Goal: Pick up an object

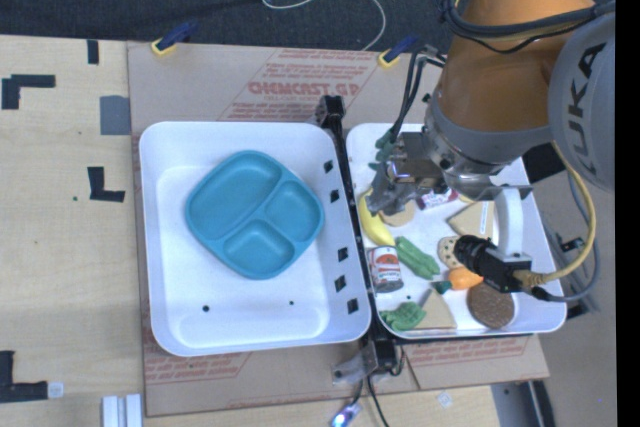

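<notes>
Though the arm [510, 65] hides much of the right bin [545, 320], the jaws' state cannot be told above the banana [376, 227].

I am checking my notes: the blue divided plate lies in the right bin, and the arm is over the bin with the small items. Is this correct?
Not quite. The camera view shows the blue divided plate in the left bin, not the right. The rest holds: the arm is over the right bin with the small items.
</notes>
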You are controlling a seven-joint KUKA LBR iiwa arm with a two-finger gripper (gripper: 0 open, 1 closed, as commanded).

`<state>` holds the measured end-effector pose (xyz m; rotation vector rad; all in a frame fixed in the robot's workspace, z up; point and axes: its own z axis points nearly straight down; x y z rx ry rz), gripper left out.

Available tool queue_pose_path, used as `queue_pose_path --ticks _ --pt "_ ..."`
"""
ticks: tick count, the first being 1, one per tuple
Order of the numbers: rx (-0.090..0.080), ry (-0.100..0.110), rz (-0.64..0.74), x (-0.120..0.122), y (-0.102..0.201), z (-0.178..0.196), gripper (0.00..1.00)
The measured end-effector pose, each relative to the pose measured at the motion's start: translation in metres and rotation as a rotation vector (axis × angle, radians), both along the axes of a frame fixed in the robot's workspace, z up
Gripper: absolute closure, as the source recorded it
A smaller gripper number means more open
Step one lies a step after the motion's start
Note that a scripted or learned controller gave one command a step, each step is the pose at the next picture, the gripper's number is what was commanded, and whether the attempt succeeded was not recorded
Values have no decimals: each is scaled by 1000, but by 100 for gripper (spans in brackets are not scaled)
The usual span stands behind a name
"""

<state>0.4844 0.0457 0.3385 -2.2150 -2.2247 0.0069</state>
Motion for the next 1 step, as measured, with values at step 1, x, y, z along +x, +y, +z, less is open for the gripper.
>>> queue_pose_path --ticks 1 --pt "1 -5 3 1 39 64 100"
